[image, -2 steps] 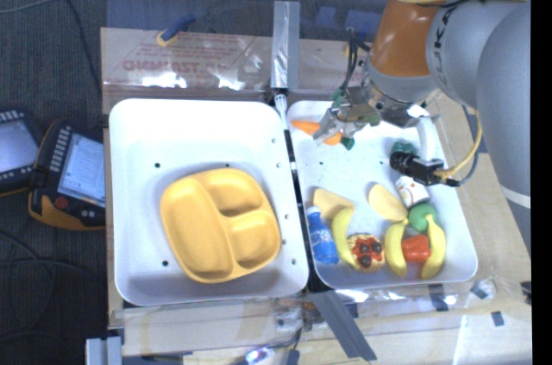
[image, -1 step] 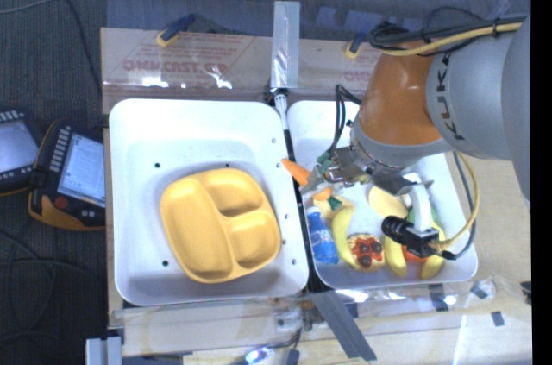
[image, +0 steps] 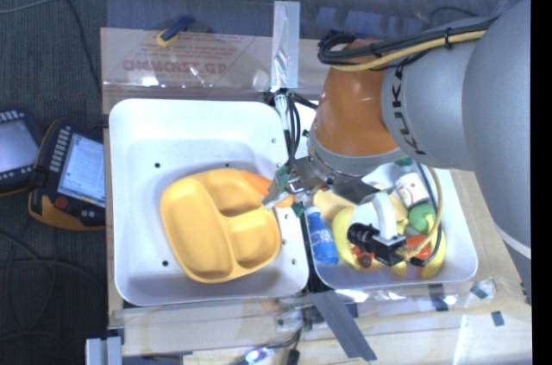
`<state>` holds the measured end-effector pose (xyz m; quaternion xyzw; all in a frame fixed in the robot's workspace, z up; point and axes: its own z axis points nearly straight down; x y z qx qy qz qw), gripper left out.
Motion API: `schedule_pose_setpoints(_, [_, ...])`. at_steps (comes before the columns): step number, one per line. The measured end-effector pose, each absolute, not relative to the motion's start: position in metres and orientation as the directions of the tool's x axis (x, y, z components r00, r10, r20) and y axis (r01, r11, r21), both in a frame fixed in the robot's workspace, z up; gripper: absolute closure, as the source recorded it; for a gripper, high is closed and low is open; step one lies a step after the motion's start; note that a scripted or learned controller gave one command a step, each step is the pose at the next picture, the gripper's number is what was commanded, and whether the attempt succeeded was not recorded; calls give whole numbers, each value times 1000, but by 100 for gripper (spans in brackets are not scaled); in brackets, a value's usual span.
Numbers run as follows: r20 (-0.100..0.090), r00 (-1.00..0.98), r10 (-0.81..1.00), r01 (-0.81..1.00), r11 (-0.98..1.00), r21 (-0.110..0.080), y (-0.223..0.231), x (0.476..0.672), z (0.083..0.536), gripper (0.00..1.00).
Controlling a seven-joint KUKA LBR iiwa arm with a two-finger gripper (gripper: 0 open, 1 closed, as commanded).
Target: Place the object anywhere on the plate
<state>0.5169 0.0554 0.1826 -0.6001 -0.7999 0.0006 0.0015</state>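
A yellow divided plate [image: 220, 225] lies in the left bin [image: 138, 139], toward its front right. My gripper [image: 278, 191] hangs over the plate's right rim, close to the wall between the two bins. A small orange object [image: 258, 180] shows between its fingers, and the gripper is shut on it. The object sits right at the plate's upper right edge, partly hidden by the fingers. The orange-banded wrist covers the back of the right bin.
The right bin [image: 461, 260] holds a blue bottle [image: 323, 239], a yellow banana-like item [image: 345, 227], a green item [image: 419, 219] and other small things. A pendant with a screen [image: 73, 173] lies on the floor left of the bench.
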Motion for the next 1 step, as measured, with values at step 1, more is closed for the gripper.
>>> schedule_pose_setpoints(1, [2,-279,960,960,279,-3,55,517,183,0])
